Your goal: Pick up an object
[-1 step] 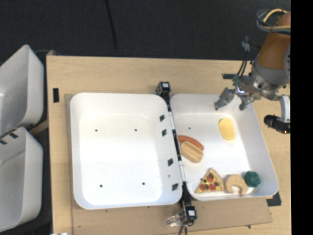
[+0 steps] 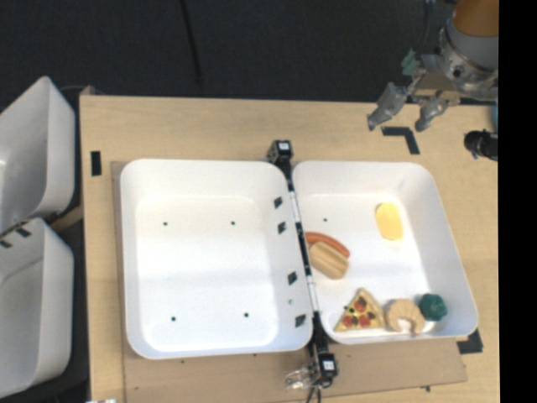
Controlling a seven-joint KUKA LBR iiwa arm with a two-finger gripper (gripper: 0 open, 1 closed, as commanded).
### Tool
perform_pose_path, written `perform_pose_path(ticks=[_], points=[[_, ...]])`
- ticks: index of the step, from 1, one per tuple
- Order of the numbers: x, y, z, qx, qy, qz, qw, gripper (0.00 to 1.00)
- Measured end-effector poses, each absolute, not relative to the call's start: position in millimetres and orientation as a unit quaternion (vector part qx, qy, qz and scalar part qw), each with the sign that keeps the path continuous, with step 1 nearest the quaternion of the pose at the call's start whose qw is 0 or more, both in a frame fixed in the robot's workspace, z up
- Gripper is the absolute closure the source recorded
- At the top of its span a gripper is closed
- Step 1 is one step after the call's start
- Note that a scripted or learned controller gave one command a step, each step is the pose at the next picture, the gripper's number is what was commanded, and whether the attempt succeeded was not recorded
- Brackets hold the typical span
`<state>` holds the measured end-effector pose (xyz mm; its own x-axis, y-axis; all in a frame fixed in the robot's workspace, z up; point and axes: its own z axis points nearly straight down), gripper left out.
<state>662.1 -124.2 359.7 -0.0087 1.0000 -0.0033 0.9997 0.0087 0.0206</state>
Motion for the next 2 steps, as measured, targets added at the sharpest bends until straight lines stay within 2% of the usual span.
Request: perform_pose_path(ticks=[1,2], points=[[670.6,-47,422,0.703,0.711,0.0040,0.003,0.00],[638.4,19,484,0.704,0.711,0.0039,0.002,0.00]])
